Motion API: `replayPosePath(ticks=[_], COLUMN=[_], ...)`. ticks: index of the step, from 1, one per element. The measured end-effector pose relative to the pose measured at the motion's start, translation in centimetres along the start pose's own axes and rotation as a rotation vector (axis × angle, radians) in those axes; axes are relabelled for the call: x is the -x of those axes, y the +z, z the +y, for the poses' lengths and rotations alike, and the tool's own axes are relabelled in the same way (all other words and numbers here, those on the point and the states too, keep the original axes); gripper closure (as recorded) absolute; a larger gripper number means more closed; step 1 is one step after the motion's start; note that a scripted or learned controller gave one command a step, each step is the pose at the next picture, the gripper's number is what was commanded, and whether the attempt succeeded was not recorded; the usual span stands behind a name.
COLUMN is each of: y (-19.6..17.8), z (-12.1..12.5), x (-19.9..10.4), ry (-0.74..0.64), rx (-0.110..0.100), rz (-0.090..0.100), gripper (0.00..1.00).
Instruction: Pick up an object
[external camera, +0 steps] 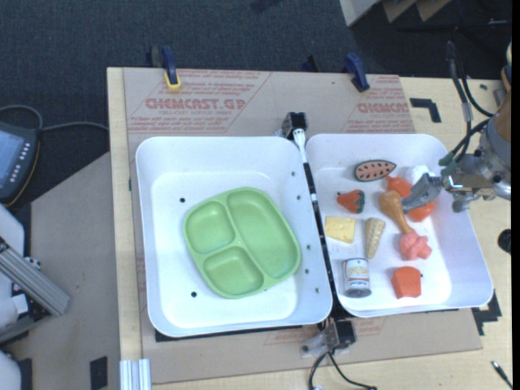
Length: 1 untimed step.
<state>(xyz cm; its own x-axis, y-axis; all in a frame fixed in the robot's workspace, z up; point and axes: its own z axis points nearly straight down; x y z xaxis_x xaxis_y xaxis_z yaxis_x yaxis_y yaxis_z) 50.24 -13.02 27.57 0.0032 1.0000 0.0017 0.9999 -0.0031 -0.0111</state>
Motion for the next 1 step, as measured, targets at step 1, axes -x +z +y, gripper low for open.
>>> replayPosePath(ticks=[1], y=[-0.58], z=[0.19], x=[-0.01], ry=[-0.003], rx=[0.012], rz=[-0.002], gripper=[0.0])
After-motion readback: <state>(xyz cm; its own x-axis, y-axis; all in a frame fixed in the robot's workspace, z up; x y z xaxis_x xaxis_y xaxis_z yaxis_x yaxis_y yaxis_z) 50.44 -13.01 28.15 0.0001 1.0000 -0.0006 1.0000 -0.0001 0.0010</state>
